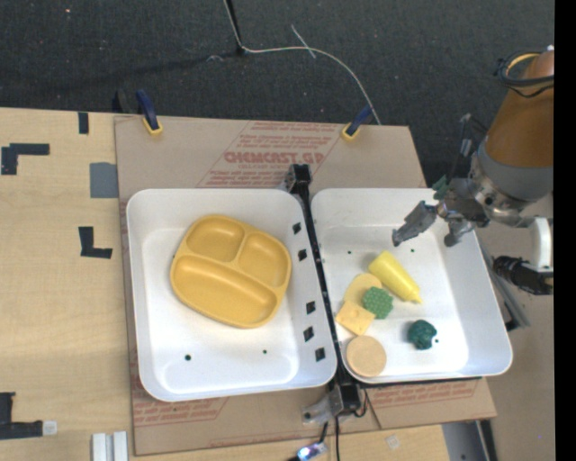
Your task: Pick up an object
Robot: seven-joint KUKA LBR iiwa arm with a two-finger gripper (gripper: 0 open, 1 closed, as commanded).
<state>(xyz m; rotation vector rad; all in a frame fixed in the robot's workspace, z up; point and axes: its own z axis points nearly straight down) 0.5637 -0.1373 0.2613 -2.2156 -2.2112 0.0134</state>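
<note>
Grey arm (517, 167) with a wide orange band (526, 103) above the wrist. Below the band, a grey metal wrist block, then two slim dark fingers (412, 225) of the gripper (434, 229). Thin cables beside the wrist.

Dark grey carpet (378, 54) across the top, thin white cable (337, 63) looping over it, a dark rod (236, 27) angling down from the top edge. Light wood bench (54, 297) on the left with black tape marks (90, 241) and a grey patch (103, 178). Brown cardboard sheet (270, 153) lies on the bench, red print on it, held at its far edge by two blue-and-yellow clamps (148, 112). A black divider strip (310, 270) runs down the middle of the cardboard. Light is even, soft shadows only.
</note>
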